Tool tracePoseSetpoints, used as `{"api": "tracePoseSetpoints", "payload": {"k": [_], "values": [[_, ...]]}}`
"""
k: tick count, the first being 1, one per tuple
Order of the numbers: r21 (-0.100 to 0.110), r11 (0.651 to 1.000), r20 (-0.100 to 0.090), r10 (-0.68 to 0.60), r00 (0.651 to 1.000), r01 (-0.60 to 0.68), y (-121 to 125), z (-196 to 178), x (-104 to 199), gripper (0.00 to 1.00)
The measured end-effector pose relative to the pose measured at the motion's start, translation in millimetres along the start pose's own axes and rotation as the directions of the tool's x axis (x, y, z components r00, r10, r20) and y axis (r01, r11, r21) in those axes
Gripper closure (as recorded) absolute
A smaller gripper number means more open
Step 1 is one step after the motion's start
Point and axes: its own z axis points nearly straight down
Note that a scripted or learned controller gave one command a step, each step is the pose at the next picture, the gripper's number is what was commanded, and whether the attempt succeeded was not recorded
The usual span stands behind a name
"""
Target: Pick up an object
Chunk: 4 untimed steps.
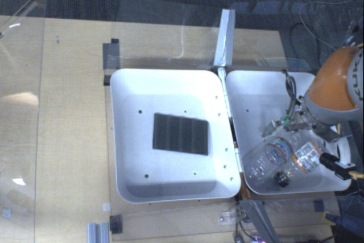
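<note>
Nearest the camera, along the bench's front edge, sit some small clear and metal brackets (230,217), none of my concern. Just beyond them comes the front rim of my two white bins, side by side: the left bin (128,122) and the right bin (250,99).

The left bin carries one dark ribbed rectangular patch (180,134) on its floor, lying flat, and I count no loose object there.

The right bin is where the work is. In its front half I count two clear plastic bottles, lying on their sides and touching or nearly so: one bottle with a blue label (272,155) towards the middle divider, and a second bottle with an orange-and-blue label (307,157) further to the view's right. A small dark cap or lump (282,179) lies just in front of them; I cannot tell whether it belongs to a bottle. Both bottles seem to run slantwise, from front-left up towards back-right.

My gripper (293,119) hangs just behind the bottles, under my orange-banded wrist (335,88). The clutter of cable and glare there keeps me from judging how wide it stands, and I see nothing caught in it. My judgement: the blue-labelled bottle lies just forward of the tool, so the next move is down and slightly towards the camera, closing across its slanted long axis.
</note>
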Motion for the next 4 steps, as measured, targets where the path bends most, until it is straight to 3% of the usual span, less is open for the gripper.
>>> {"api": "tracePoseSetpoints", "payload": {"k": [1, 2, 3, 4], "values": [[0.005, 1.0, 0.0, 0.007, 1.0, -0.007, -38, 11, -4, 0.0], [0.004, 0.999, 0.0, 0.038, 0.999, -0.038, -27, 11, 41, 0.0], [0.005, 0.996, -0.002, -0.09, 0.996, 0.09, 28, 12, 54, 0.0], [0.014, 0.998, -0.004, -0.062, 0.998, 0.062, -41, 5, 26, 0.0]]}}
